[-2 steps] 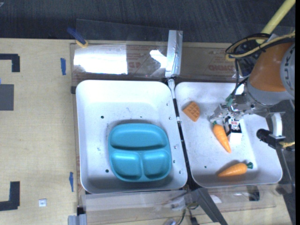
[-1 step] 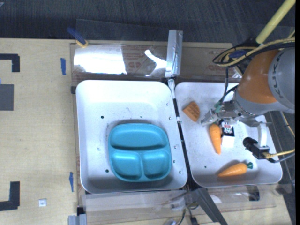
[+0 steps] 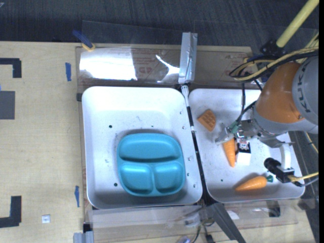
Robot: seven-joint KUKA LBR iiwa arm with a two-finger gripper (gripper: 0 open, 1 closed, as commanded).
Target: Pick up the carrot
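Two orange carrots lie in the right bin (image 3: 223,189). A small one (image 3: 231,152) points toward the front, directly below my gripper (image 3: 236,136), whose tip overlaps the carrot's upper end. A bigger carrot with a green top (image 3: 251,183) rests near the bin's front wall, right of the small one. The grey arm with its orange band (image 3: 281,97) comes in from the right and hides the bin's far right part.
A tan waffle-like piece (image 3: 207,119) lies in the right bin, up and left of the gripper. The left bin (image 3: 96,105) holds a blue divided plate (image 3: 151,162). Cables and a yellow rod (image 3: 298,16) hang at the upper right.
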